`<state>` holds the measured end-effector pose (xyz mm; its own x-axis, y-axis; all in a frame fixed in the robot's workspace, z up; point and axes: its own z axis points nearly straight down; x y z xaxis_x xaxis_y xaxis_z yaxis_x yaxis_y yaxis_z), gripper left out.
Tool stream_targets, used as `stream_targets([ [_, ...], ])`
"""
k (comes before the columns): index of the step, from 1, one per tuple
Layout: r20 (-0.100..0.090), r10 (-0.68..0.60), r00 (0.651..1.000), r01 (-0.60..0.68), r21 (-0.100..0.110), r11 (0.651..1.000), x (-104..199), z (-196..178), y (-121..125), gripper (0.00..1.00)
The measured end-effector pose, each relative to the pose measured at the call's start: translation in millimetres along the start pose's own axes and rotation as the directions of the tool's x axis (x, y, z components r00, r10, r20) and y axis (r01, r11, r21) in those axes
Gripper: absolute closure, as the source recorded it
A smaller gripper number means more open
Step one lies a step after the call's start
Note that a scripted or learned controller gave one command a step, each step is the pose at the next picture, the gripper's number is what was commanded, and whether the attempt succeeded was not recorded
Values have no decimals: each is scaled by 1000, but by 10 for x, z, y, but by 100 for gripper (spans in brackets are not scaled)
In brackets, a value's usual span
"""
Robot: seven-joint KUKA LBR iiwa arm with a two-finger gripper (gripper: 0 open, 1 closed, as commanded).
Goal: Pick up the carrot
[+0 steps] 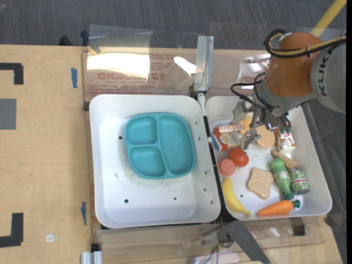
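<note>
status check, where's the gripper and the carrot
Gripper over right bin's far end. Carrot at near edge, untouched. Banana and bottle beside it.

Two shallow white bins sit side by side on the light wooden tabletop (44,164). The left white bin (110,197) holds a teal plastic divided plate (160,145) near its middle. The right white bin (316,164) is crowded with toy food: an orange plastic carrot (275,207) lies along its near edge, just beside a yellow toy banana (233,197), with a tan toy bread slice (259,182) above them and a green toy bottle (281,176) to its right. A round red toy tomato (238,157) rests further up. The grey arm's metal gripper (250,126) hangs over the bin's far end, well apart from the carrot.
</note>
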<state>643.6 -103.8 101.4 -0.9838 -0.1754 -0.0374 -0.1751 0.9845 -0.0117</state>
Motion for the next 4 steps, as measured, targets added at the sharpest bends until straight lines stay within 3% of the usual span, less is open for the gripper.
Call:
stream_targets([
  [1, -16, -167, 986, 167, -11, 986, -381, -905, 380, 100],
  [2, -17, -183, 983, 183, -8, 983, -297, -1813, -199, 100],
  [3, -26, -188, 982, 187, -16, 982, -292, -1749, -158, 0],
  [4, -41, 151, 988, -152, -9, 988, -267, -566, 75, 0],
])
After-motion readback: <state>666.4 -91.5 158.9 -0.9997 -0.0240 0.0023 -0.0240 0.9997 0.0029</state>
